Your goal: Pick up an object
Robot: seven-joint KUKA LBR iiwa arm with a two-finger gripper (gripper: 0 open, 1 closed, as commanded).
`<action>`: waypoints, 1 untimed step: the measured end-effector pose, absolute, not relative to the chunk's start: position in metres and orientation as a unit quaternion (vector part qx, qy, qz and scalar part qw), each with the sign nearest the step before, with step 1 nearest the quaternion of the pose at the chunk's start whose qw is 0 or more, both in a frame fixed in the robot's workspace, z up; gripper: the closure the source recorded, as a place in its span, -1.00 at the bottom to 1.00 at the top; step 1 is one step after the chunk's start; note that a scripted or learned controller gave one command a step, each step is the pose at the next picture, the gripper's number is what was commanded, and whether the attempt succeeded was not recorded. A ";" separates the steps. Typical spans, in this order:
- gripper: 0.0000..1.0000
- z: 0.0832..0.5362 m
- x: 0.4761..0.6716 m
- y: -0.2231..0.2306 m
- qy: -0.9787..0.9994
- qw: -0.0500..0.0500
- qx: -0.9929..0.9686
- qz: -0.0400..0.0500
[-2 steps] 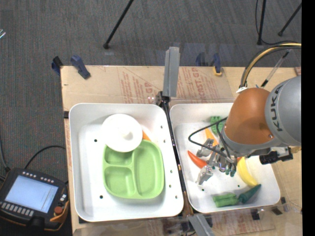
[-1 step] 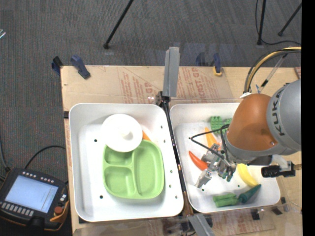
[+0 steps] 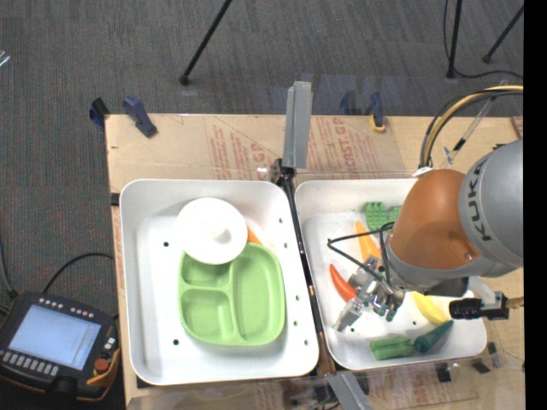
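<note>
Hovering over the right bin (image 3: 318, 196), the tool (image 3: 366, 301) is sitting beside the red pepper (image 3: 342, 284) near the bin's left wall (jaw state: cannot tell); I'd be centring over the pepper before descending.

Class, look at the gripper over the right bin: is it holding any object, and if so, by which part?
It cannot be told. The gripper hangs low in the right bin, beside the red piece, but no object shows between its fingertips.
</note>
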State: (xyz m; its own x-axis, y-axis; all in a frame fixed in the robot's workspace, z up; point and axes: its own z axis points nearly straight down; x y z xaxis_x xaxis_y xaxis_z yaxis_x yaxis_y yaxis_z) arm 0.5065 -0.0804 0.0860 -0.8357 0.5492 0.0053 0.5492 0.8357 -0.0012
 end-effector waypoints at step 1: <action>-1.00 0.086 0.506 -0.082 -0.962 0.003 -0.274 0.000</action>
